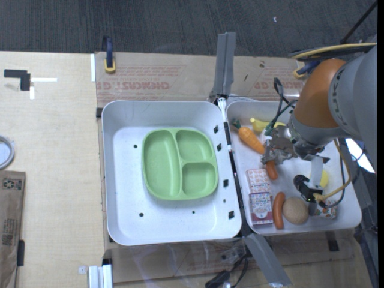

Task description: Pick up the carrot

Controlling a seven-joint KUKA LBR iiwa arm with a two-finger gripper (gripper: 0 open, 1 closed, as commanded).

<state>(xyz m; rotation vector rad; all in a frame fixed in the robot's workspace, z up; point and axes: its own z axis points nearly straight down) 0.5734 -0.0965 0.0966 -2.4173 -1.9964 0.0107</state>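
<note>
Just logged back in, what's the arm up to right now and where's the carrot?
The arm has reached into the right bin, its end effector low among the items there. The carrot lies near the bin's upper left, just left of the end effector and not lifted. The left bin has a green divided plate.

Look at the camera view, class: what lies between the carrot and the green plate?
In the camera view, between the carrot and the green plate lie bare white bin floor and the two bins' adjoining walls.
</note>
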